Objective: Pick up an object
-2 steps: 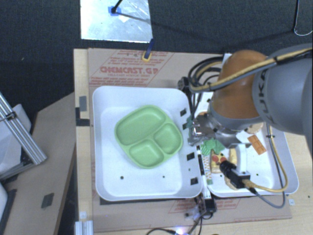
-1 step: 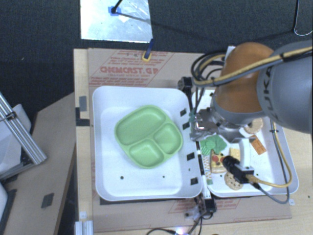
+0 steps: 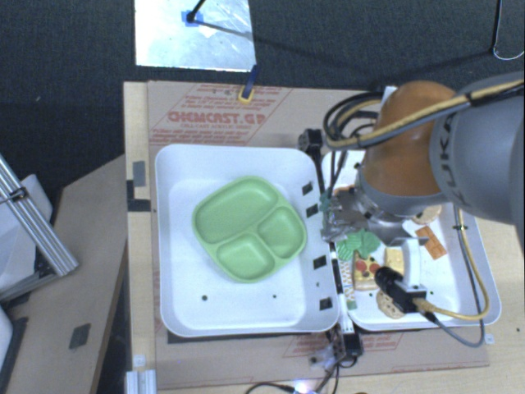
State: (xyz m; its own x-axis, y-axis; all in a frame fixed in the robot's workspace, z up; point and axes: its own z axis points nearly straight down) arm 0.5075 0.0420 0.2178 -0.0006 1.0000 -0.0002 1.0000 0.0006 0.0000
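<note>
Arm [image 3: 459, 150]: we see its grey and orange bulk nearest the lens, hanging over the right bin [image 3: 484, 290]
Gripper [image 3: 349, 224]: low at that bin's left edge; we cannot tell how it stands
Objects: green leafy piece [image 3: 359, 243], yellow block [image 3: 394, 258], cookie [image 3: 392, 303], heaped just beside it
Left bin [image 3: 176, 302]: we see a green divided plate [image 3: 249, 228]

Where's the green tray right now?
The green tray lies in the left bin, about mid-bin and toward its right wall, across the divider from the arm over the right bin.
</note>
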